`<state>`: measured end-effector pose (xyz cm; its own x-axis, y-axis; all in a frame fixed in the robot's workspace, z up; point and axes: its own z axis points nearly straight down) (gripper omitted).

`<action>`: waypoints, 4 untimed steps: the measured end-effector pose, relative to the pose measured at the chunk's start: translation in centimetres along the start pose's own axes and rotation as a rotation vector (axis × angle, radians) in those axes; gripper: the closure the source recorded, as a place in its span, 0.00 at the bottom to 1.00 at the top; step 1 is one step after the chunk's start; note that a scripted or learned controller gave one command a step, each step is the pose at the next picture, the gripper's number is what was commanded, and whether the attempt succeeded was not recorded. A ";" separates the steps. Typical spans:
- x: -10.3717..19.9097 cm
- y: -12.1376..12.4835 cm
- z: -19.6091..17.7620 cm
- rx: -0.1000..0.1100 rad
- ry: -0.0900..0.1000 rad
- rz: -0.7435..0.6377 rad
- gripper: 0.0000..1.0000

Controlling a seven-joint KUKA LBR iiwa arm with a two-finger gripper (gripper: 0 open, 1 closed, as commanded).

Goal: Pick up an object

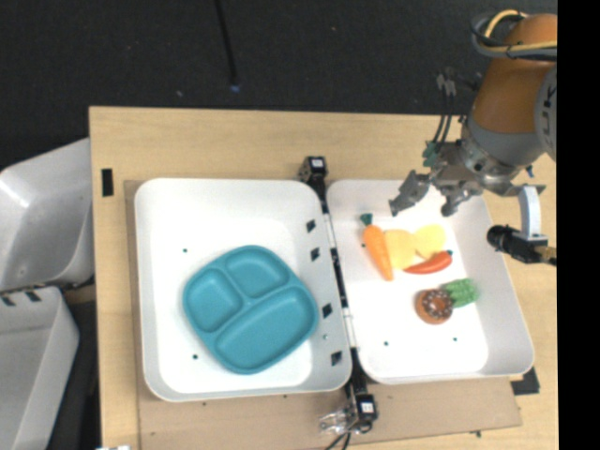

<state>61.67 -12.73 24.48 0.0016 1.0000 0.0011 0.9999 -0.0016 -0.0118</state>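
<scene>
The two fingers [410, 195] were seen spread wide apart, nothing between them, one tip toward the bin's back left, the other nearer its right wall. The gripper [433, 195] was hung above the back part of the right bin [497, 345], above and just behind the toy food pile, not touching any of it. The open spread was judged as readiness for a descent, not a grasp. Above it, the grey wrist and the orange band [511, 92] were seen, with the arm reaching in from the right.

Candidate objects were found clustered in the right bin: an orange carrot [378, 249] lying slanted, touching a yellow piece [417, 244], maybe cheese or a pepper, type not clear. A red chili pepper [427, 264] was laid along the yellow piece's lower edge. A brown doughnut-like round [435, 306] was set a little lower, touching a green leafy piece [461, 292]. The tight cluster was judged a risk: a closing finger could land on two items at once.

In the left bin [159, 345] a blue divided plate [248, 307] was lying flat, well apart from the gripper. The task was judged at the approach stage, no object lifted yet.
</scene>
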 end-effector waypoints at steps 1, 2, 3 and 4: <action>0.0 0.2 -0.8 -0.013 -0.001 -0.002 0.00; -0.2 0.6 3.5 -0.009 -0.003 -0.001 0.00; 0.6 0.9 8.5 -0.009 -0.002 -0.003 0.00; 0.5 1.0 13.7 -0.010 -0.003 -0.001 0.00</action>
<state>62.48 -12.21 10.81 0.0004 1.0000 -0.0014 1.0000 -0.0004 -0.0019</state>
